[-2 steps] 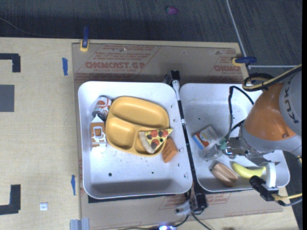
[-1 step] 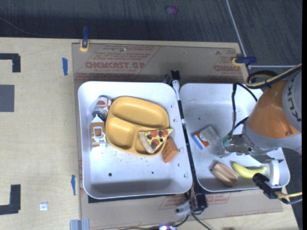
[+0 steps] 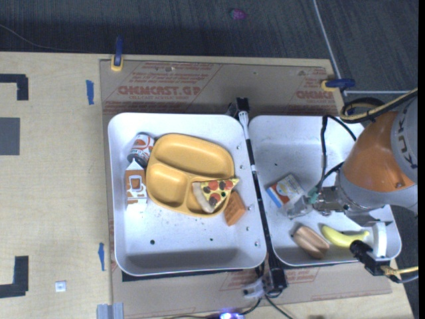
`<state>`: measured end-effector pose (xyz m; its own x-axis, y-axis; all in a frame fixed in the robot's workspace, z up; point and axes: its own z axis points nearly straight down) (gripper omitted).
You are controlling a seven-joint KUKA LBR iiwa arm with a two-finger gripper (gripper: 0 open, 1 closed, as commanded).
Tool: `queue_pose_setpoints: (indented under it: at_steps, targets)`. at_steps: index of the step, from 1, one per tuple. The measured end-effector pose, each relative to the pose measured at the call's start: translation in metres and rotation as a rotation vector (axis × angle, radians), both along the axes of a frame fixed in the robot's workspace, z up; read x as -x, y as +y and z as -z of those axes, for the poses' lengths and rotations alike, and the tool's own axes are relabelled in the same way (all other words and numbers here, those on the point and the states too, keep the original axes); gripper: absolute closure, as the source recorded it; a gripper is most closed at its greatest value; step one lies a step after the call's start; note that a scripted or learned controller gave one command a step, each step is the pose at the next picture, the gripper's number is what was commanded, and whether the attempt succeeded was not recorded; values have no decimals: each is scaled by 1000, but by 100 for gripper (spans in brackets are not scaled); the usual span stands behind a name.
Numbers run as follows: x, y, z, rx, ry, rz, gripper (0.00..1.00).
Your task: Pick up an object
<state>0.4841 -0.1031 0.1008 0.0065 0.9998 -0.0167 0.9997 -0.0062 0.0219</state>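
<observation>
Beneath both white bins you see a brown sheet (image 3: pixel 219 85) with red print; "CHEMCAST GP" can be read near its far edge, and the rest of the print is too faint. Look at the right bin (image 3: pixel 292 135): the arm (image 3: pixel 382 161) covers its right side, and the gripper (image 3: pixel 300 203) hangs low near the bin's middle. Whether anything sits between its fingers, or how wide they stand, I cannot tell, because they blur into the white floor. Just beside it lies a small carton (image 3: pixel 285 190) with red and blue marking, its writing too small to read. At the near edge lie a brown bun-like object (image 3: pixel 311 240) and a banana (image 3: pixel 342 236), partly hidden by the arm's parts. In the left bin (image 3: pixel 179 251), a yellow divided tray (image 3: pixel 182 168) holds a pizza slice (image 3: pixel 211 195); a can (image 3: pixel 139 150) and an orange box (image 3: pixel 135 185) are half hidden at its left edge.
</observation>
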Motion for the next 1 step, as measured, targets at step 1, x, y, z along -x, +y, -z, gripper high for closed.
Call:
queue_pose_setpoints:
  at_steps: [1]
  targets:
    - [2, 6, 11, -12, 12, -3, 0]
